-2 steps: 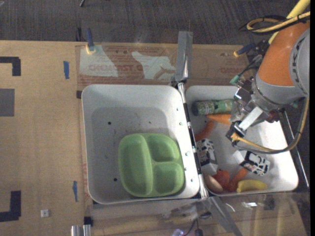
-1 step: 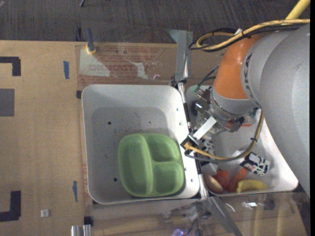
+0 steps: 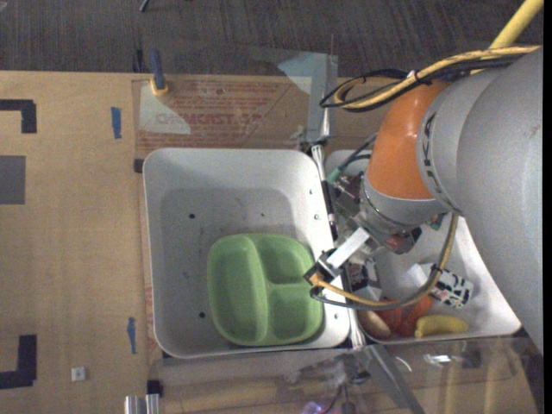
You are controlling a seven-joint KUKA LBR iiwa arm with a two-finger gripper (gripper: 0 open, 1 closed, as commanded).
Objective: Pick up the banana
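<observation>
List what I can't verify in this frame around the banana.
- Right bin: camera view; the arm covers most of its floor.
- Banana: camera view; blurred, so it is unclear whether it touches the orange-red thing beside it.
- Orange-red thing: camera view; too blurred to name.
- Black-and-white item: camera view; too small to identify.
</observation>
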